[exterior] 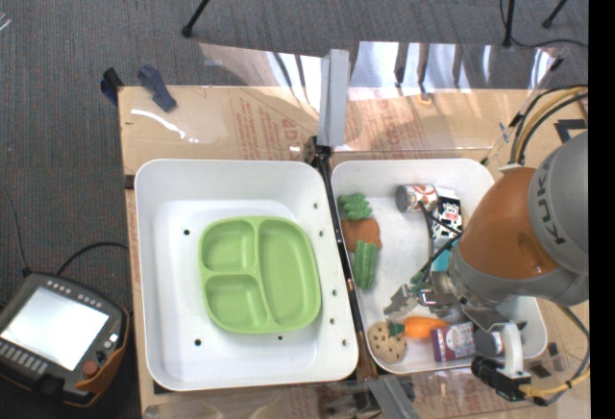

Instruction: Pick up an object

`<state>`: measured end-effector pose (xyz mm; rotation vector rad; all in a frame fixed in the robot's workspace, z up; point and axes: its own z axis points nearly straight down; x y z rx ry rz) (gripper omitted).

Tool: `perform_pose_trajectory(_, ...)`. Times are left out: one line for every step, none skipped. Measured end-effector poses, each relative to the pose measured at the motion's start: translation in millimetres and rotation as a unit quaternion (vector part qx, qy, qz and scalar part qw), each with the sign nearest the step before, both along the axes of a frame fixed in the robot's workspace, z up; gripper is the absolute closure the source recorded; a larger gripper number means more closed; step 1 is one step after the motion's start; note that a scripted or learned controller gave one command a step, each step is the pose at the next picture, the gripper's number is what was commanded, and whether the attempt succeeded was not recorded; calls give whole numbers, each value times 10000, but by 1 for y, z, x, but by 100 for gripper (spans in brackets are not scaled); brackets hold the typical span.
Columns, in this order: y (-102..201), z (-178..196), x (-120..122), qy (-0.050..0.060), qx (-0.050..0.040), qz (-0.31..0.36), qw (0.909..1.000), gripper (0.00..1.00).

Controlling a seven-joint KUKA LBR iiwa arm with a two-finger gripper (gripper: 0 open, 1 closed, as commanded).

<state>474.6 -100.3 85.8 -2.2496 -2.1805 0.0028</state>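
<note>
The right bin point(384, 162) holds several small things. A green leafy toy point(354, 207) and a brown-orange piece point(362, 233) lie by its left wall, with a green vegetable toy point(366, 264) just below them. A small can point(416, 198) and a black-and-white patterned item point(447, 215) lie at the back. My gripper point(408, 297) hangs low over the front of this bin, just above an orange carrot toy point(426, 326). A cookie point(387, 340) lies to the carrot's left, and a purple jar point(454, 342) to its right. Nothing shows held.
The left bin point(231, 175) bears a green divided plate point(259, 273). My arm's orange band point(509, 230) covers the right side of the right bin. A control pendant point(58, 331) lies on the floor at the left.
</note>
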Motion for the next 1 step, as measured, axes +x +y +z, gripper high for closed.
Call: perform_pose_trajectory(-1,8,-1,27,6,-30,10000,100)
